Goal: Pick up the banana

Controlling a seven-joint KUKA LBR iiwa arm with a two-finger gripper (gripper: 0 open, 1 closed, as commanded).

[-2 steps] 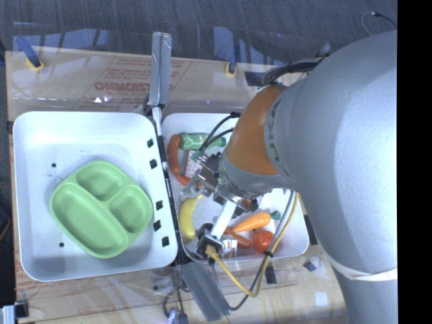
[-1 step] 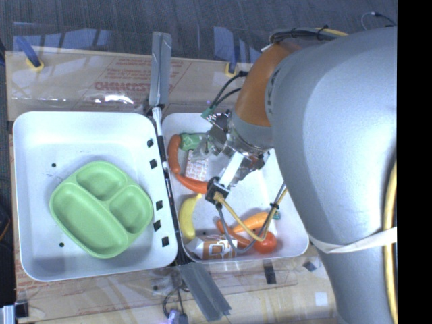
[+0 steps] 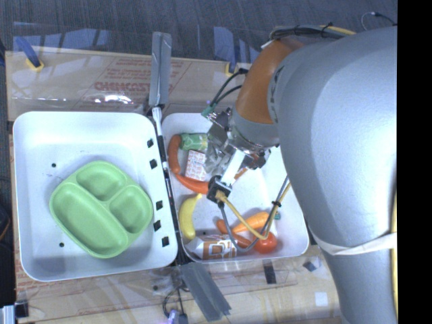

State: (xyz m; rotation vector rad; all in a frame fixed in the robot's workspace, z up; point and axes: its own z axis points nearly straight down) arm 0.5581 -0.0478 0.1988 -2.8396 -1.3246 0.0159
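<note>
The banana (image 3: 188,216) lay in the right bin (image 3: 181,123), close to its left wall and about halfway down. It ran roughly along that wall, with its darker tip toward the near edge. Nothing rested on top of it.

Just above it, a long orange-red piece (image 3: 181,171) curved along the same wall, its lower end near the banana's upper end. A white packet with red print (image 3: 196,164) sat against that piece, and a green item (image 3: 194,142) lay beyond the packet toward the far wall. Beside the banana's lower tip, a can with an orange and white label (image 3: 216,249) lay on its side along the near wall. To the right of the can were a carrot (image 3: 251,221) and a red round piece (image 3: 266,243), close together and apart from the banana.

The left bin (image 3: 40,140) held a green divided plate (image 3: 101,208), turned at an angle.

The arm (image 3: 337,133) reached in from the right and leaned over the right bin, its orange band (image 3: 260,79) above the far wall. The gripper (image 3: 223,155) hung over the middle of that bin, beside the packet and up and to the right of the banana, not touching it. Whether it was open or closed could not be told, and nothing could be seen in its hold.
</note>
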